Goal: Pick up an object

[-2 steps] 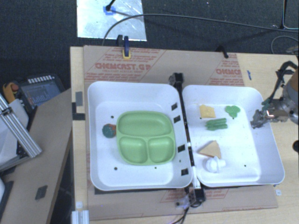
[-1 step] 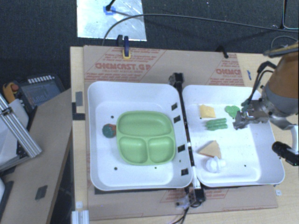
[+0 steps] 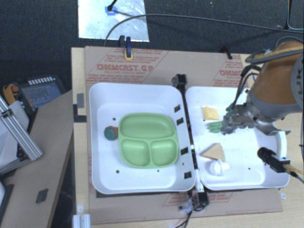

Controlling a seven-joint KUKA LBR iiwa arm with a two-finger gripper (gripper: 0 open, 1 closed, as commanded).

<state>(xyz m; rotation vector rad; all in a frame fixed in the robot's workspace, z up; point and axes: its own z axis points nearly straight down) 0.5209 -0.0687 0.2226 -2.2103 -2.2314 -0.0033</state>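
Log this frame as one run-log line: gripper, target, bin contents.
gripper low in right bin, at green item | grasp: unclear | also right: yellow block, tan wedge, white piece | left bin: green tray, small ball

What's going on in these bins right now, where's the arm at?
The arm reaches in from the right, and its tool is down in the right bin, right at a small green object. Whether it has hold of it can't be told. Nearby lie a yellow block, a tan wedge and a small white object. In the left bin sit a green divided plate and a small dark ball beside it.
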